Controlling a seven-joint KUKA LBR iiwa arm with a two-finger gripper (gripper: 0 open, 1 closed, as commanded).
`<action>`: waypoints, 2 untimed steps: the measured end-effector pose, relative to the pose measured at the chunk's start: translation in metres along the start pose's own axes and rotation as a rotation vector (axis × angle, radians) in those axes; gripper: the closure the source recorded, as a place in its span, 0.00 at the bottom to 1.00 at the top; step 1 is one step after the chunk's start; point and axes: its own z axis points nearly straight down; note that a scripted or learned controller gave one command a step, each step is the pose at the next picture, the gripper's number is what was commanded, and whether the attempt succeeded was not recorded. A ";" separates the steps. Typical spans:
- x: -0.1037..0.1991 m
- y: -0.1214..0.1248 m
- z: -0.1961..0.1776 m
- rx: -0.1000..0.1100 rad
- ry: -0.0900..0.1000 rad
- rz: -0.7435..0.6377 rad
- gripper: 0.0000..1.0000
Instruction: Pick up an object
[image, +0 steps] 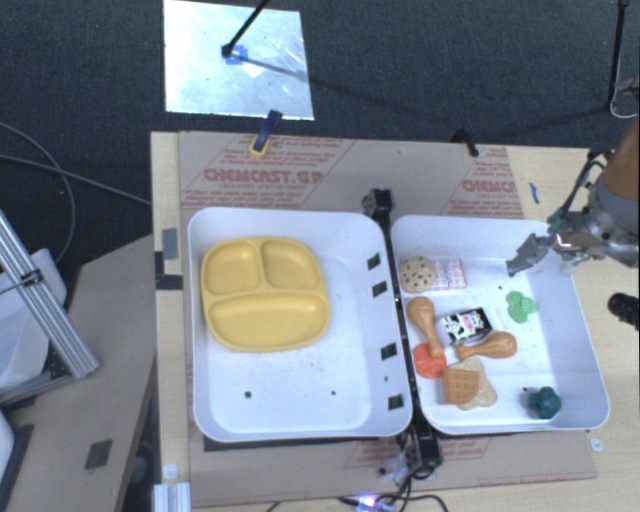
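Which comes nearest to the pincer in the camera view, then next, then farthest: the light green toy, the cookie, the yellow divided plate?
From the pincer:
1. Light green toy, just below it near the right bin's right side.
2. Cookie, at that bin's upper left.
3. Yellow divided plate, across in the left bin.

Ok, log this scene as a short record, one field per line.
left bin: yellow divided plate
right bin: cookie, two drumsticks, black-and-white carton, waffle, light green piece, dark green piece
gripper: over the right bin's upper right area, nothing seen between its fingers
arm: enters from the right
task state: no object picked up yet
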 end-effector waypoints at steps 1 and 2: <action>0.035 0.060 -0.042 -0.009 -0.001 -0.007 0.00; 0.048 0.073 0.099 0.007 0.003 -0.004 0.00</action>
